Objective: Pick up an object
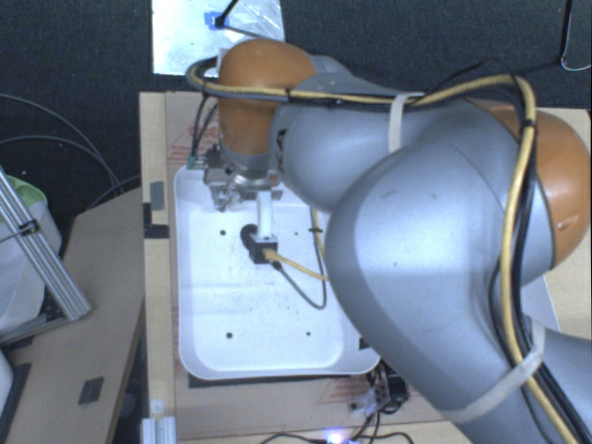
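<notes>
In the camera view, you see the grey arm [425, 248] reaching in from the right and covering everything right of the left bin [250, 340]. Its orange band [254, 81] sits above the gripper [231, 192], which hangs low over the far end of that bin, near its far-left corner. You cannot tell whether the gripper is spread or pressed together. The arm's bulk hides where an object to pick lies, so you cannot place it.

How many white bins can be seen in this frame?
1. The white bin sits left of centre on the bench. The grey arm covers everything to its right, so a second bin may be hidden beneath it.
</notes>
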Motion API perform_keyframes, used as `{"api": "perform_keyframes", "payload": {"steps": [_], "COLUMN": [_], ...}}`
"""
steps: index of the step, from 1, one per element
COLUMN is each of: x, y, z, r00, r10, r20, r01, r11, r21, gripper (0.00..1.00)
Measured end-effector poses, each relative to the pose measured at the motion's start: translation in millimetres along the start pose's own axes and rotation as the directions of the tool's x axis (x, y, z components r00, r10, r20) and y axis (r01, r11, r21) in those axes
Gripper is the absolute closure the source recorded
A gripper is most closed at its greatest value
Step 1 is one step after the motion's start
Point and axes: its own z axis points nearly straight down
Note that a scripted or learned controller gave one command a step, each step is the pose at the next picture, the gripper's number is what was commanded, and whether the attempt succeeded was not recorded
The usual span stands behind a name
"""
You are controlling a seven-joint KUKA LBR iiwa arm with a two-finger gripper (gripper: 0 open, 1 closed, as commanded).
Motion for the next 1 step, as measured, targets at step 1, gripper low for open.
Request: {"api": "perform_keyframes", "payload": {"steps": [1], "x": [0.1], "y": [0.9], "z": [-93.3], "r00": [1.000], "r10": [0.002], "r20": [-0.001], "r01": [-0.002], "r11": [1.000], "r21": [-0.006], "gripper": [1.00]}}
